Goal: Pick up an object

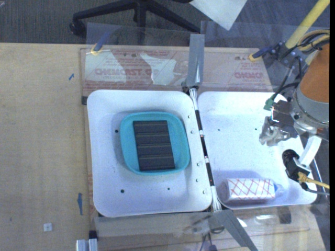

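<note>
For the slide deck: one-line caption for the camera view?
Gripper over right bin, red-checked packet below; teal dish in left bin.

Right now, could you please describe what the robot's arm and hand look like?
The arm is grey with an orange band above the wrist. Dark cables run along it. The hand is small, pale metallic grey, with a green spot beside it.
</note>
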Action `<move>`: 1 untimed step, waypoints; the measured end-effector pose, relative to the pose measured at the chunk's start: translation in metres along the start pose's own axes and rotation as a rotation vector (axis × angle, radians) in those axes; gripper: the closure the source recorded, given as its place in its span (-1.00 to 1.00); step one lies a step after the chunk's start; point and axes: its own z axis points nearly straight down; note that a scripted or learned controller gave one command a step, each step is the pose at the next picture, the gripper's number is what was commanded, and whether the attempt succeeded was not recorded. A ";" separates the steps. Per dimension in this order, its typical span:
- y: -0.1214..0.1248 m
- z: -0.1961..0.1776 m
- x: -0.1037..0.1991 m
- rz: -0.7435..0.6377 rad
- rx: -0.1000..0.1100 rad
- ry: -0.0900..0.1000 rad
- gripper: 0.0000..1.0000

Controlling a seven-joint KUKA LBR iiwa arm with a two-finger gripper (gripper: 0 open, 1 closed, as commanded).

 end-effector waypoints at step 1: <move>0.010 -0.034 -0.032 -0.410 -0.004 0.000 1.00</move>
